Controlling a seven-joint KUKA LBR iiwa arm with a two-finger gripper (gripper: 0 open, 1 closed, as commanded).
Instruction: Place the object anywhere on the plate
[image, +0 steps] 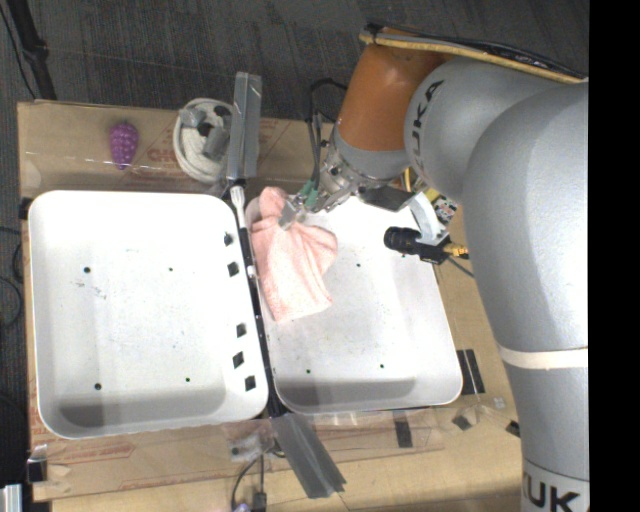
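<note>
- The cloth (290, 262) lay in the right bin (400, 340), bunched against that bin's left wall and toward its far end, a pink crumpled heap with its near tail spread flat on the bin floor.
- The gripper (300, 207) sat at the cloth's far upper edge, just where the fabric rose into a peak.
- The peak seemed pinched between the fingers, so I took them as closed on cloth, though from that slant I couldn't swear how much fabric they had.
- No plate was plain to me anywhere around the cloth; I judged the left bin (130, 310), just across the wall from the cloth, the likeliest target.
- To do this step well I wanted a straight lift first, high enough for the cloth's hanging tail to clear the wall between the bins.
- A slow rise mattered: a thin pinch on a corner slips if the tail drags on the wall.
- The cable coil (203, 138) and purple object (123, 143) lay beyond the cloth, outside the bins, well apart from the path I had in mind.
- I'd have carried it well past the wall before opening, so nothing draped back over it.
</note>
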